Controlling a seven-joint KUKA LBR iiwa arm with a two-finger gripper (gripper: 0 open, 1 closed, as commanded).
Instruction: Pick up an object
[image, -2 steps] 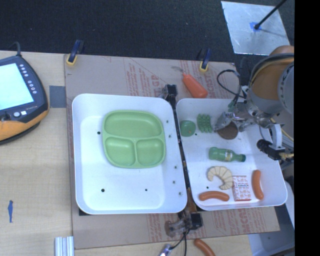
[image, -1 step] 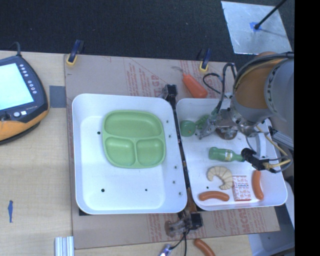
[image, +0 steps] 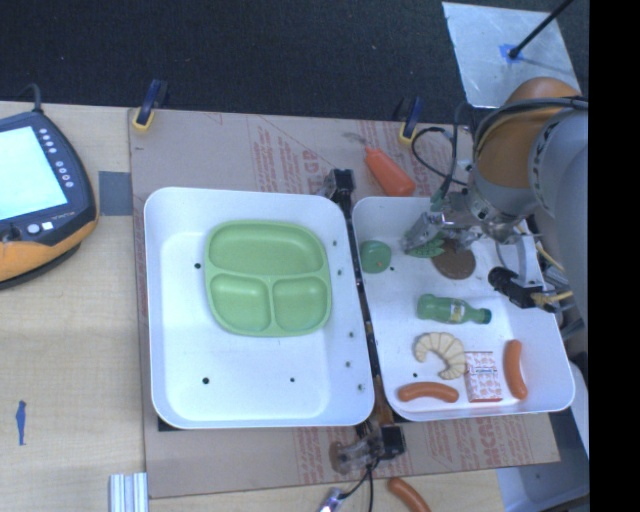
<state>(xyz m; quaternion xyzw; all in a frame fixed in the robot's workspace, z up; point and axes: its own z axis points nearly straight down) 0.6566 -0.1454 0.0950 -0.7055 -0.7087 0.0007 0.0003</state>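
In the right bin lie a small green round object, a brown disc, a green bottle on its side, a croissant, a small red-and-white packet and two sausages. My gripper hangs over the bin's far part, just left of the brown disc and right of the green round object. Nothing shows between its fingers.
The left bin holds a green divided plate. An orange carrot lies on the cardboard behind the right bin, and another sausage lies in front of it. A teach pendant rests at the far left.
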